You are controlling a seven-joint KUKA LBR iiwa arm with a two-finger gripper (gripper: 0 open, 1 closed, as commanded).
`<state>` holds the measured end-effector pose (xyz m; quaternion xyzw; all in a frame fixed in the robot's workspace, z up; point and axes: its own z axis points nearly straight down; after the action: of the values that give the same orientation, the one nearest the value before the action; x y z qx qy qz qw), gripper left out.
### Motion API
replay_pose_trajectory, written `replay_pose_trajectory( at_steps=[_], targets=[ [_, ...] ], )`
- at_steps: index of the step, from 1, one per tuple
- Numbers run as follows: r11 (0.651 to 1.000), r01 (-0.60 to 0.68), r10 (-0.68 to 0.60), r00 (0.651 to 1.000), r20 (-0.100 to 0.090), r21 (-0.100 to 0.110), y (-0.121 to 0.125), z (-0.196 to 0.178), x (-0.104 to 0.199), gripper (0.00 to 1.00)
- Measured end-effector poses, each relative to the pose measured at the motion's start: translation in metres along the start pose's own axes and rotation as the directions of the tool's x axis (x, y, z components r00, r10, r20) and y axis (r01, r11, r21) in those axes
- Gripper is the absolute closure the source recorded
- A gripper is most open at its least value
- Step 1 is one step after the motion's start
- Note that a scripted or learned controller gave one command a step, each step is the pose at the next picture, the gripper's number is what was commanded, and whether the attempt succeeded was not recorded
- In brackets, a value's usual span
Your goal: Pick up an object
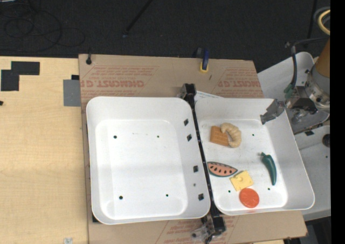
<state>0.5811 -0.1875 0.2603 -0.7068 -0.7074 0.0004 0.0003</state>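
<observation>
A grey robot arm's gripper (274, 111) hovers at the far right rim of the right-hand bin (302, 183), its fingers apparently empty; how far apart they stand is impossible to tell. Nearest along that rim lies a green chilli pepper (269, 168); a bread piece (226, 135) sits further inward. A clean pick probably means descending straight over one item, straddling its narrow width.
</observation>
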Motion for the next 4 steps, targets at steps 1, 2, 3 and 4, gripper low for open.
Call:
replay_pose_trajectory(
  at_steps=[1,2,3,4],
  targets=[
    [1.0,0.004,-0.004,1.0,0.005,-0.02,0.066,-0.178,0.023,0.0],
    [1.0,0.006,-0.006,1.0,0.002,0.002,0.063,-0.177,0.023,1.0],
    [1.0,-0.008,0.008,1.0,0.001,0.001,-0.029,-0.193,-0.03,1.0],
    [1.0,0.006,-0.006,1.0,-0.003,0.003,-0.029,-0.179,0.047,1.0]
  ],
)
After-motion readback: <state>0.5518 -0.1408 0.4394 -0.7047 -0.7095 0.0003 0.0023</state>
